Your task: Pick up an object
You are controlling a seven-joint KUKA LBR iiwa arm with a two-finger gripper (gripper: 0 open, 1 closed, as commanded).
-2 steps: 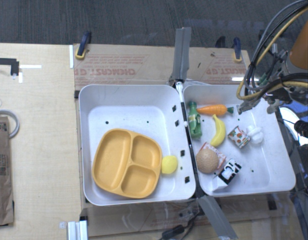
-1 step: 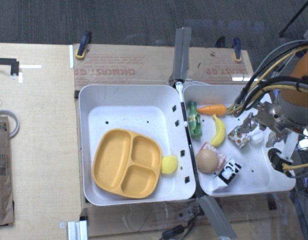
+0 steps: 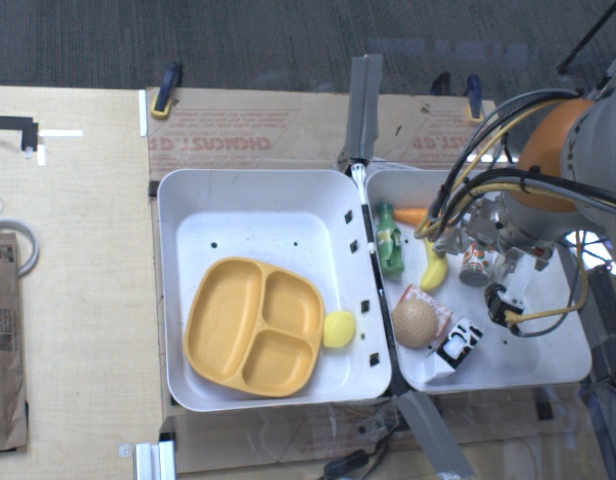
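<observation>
Arm (image 3: 573,158) over right bin (image 3: 548,363), reaching in from the right. Gripper (image 3: 483,258) low in that bin, near banana (image 3: 434,268) and beside green bottle (image 3: 390,240). State of jaws: cannot tell, hidden by wrist and cables. Brown ball (image 3: 414,322) and black-and-white item (image 3: 458,343) toward near edge of same bin. Yellow tray (image 3: 254,325) in left bin (image 3: 183,228), touching yellow ball (image 3: 338,329). Both bins on tabletop (image 3: 68,218).
</observation>
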